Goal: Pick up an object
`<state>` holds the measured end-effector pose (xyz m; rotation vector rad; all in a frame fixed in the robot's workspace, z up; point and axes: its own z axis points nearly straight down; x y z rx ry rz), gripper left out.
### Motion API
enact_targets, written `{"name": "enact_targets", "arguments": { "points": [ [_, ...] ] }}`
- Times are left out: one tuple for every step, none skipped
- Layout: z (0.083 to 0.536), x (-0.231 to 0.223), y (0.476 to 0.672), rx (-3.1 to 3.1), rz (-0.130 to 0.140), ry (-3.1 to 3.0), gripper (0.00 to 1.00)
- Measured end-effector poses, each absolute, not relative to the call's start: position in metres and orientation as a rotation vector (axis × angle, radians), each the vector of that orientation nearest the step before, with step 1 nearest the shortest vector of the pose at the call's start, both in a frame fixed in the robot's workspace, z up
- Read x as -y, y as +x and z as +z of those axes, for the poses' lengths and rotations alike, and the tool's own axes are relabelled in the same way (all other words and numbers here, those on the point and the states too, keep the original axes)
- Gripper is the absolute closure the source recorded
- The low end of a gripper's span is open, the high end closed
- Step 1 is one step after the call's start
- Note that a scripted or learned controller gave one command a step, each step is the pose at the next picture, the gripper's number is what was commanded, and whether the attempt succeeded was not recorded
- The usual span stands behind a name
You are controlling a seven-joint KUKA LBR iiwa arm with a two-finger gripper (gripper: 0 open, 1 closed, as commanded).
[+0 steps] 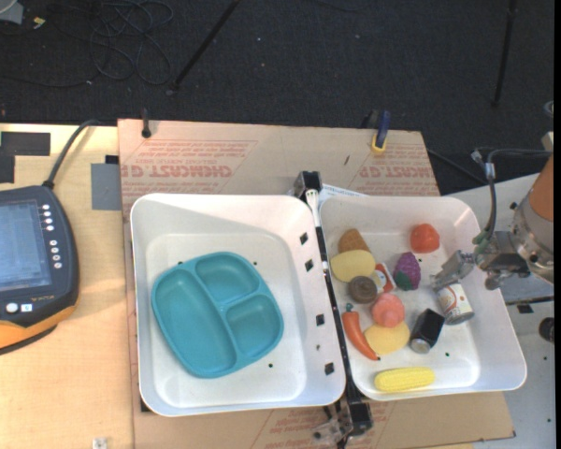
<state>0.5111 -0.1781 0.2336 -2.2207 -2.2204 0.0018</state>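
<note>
Camera view cuts off the arm (pixel 542 215); the hand's (pixel 460 267) state cannot be told.

Pincer (pixel 455 267) hangs over right bin (pixel 491 344) of toy food.

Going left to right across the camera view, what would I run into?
Handheld screen → teal divided plate in the left bin → orange carrot → purple toy → small can → gripper.
</note>
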Motion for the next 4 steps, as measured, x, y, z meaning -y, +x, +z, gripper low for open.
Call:
{"name": "enact_targets", "arguments": {
  "points": [
    [0.103, 0.210, 0.522, 2.220, 0.001, -2.220, 0.00],
    [0.087, 0.169, 0.601, 2.229, -0.004, -2.214, 0.00],
    [0.098, 0.172, 0.599, 2.222, 0.001, -2.217, 1.00],
    [0.193, 0.072, 0.548, 2.229, -0.007, -2.211, 1.00]
  ]
}}
